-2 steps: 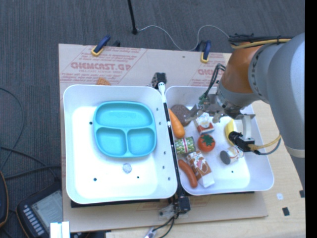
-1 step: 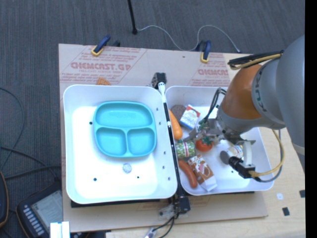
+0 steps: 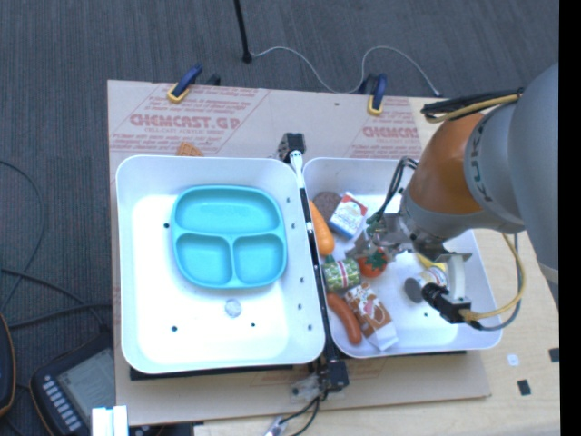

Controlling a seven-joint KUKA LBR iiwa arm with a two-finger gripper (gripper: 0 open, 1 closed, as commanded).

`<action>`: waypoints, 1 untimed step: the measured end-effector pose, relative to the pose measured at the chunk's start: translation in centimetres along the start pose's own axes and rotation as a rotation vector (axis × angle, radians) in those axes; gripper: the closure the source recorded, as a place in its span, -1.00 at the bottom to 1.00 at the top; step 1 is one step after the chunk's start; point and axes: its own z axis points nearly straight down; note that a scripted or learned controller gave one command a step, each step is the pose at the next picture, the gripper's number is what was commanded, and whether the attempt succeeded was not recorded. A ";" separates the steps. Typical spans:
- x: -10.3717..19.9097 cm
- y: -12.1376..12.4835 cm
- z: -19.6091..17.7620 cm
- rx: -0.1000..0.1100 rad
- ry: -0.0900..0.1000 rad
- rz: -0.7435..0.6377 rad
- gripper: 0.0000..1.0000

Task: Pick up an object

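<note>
So I've got the gripper (image 3: 377, 243) down low in the right bin (image 3: 472, 334), sitting right over the pile of toy food along that bin's left wall. Honestly can't tell from this angle how the gripper is set, the wrist and the orange band block most of it.

Closest candidate looks like the small red tomato-ish thing (image 3: 372, 263), just below the gripper and basically touching distance. Slightly further out on the same side is the green-labelled can (image 3: 340, 273), lying on its side with its long axis running roughly left-right. The white and blue carton (image 3: 347, 216) is just up and left of the gripper, and the carrot (image 3: 320, 230) is past that, long axis running up-down along the divider. The sausage (image 3: 345, 318) and snack packet (image 3: 374, 314) are further down, well clear.

My guess is the pick hinges on that red piece being directly under and a hair toward me, so a tiny shift down-frame should centre it. Nothing visibly held yet.

The blue divided plate (image 3: 229, 237) sits in the left bin (image 3: 145, 243), well away.
</note>
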 end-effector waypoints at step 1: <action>10.6 1.0 -8.6 0.009 0.003 -0.003 1.00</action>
